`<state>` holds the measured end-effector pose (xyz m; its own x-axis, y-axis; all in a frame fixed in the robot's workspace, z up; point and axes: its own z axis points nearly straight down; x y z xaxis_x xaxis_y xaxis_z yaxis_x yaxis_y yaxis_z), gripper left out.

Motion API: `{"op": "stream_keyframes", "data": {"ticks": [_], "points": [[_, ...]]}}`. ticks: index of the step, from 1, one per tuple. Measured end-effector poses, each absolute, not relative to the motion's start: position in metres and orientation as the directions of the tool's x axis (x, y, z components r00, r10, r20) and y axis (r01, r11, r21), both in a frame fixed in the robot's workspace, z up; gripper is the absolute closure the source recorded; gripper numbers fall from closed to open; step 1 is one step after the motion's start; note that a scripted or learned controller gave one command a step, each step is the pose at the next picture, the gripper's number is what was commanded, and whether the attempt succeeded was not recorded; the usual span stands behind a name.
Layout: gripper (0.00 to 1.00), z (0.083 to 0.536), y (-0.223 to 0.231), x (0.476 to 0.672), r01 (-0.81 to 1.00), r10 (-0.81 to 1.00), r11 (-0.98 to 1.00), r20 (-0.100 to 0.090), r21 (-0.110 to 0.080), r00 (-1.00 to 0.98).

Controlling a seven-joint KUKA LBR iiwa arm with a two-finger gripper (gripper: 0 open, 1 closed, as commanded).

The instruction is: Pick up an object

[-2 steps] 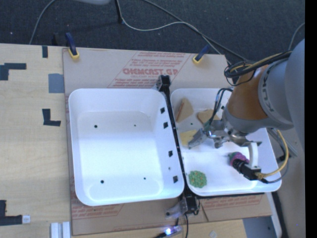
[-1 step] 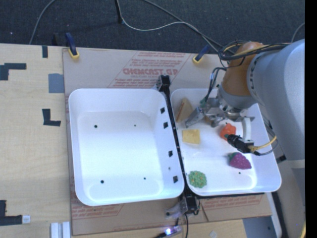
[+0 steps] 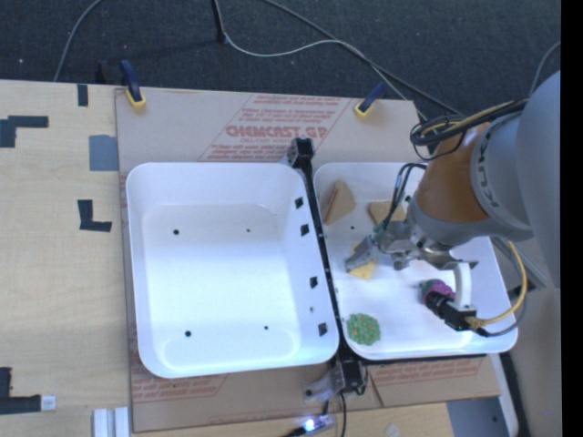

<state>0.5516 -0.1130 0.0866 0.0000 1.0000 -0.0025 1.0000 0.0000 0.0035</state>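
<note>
My gripper is low in the right bin, reaching in from the right, and it stands open. One finger lies over the edge of a small yellow piece on the bin floor; nothing shows between the two fingers. Other pickable things lie in the same bin: a tan wedge at the back left, another yellow piece partly behind the gripper body, a green round lump at the front, and a small magenta thing to the right.
The left bin stands beside the right one, with a black-clipped divider wall between them. The grey arm with its orange band covers the right bin's back right. Cables trail along its front right rim.
</note>
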Motion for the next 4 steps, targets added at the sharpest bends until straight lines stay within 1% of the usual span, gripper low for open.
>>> {"op": "stream_keyframes", "data": {"ticks": [1,2,3,4], "points": [[0.0,0.087,-0.122,0.537,1.0,1.0,0.001,-0.002,0.007,-0.001],[1.0,0.096,-0.122,0.537,1.0,1.0,0.001,-0.004,0.006,-0.001],[0.0,0.096,-0.123,0.537,1.0,1.0,0.0,-0.004,0.005,0.0],[0.0,0.085,-0.121,0.591,1.0,1.0,0.002,-0.001,0.001,-0.002]]}}
